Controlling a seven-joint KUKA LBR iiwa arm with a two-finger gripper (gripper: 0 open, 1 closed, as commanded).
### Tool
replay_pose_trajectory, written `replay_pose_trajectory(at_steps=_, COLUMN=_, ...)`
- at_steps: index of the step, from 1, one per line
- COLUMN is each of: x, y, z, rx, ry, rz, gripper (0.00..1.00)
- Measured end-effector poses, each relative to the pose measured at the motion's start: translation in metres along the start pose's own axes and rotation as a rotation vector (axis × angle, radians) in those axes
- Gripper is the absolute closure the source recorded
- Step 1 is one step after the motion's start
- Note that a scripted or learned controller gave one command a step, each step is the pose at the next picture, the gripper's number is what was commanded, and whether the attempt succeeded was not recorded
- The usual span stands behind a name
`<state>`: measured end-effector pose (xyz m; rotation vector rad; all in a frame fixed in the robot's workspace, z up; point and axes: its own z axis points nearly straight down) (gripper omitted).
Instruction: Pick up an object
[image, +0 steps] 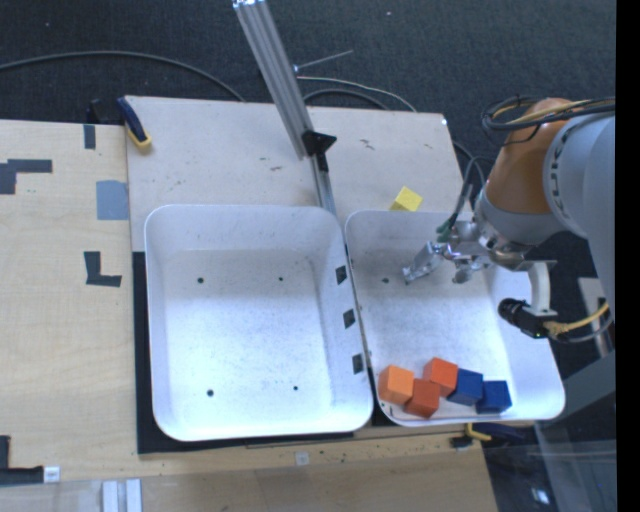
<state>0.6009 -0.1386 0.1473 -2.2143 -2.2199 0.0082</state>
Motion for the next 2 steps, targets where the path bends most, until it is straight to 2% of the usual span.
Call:
replay_pose_trajectory(at_steps=1, x=-0.042, y=0.043, z=0.059, rx=-0.002, ry=-0.002, rz=0.002, gripper=0.0)
replay_pose_trajectory(at_steps=2, x=-0.044, y=0.001, z=0.042, rx=-0.004, ry=-0.001, rz=0.003, gripper=0.0)
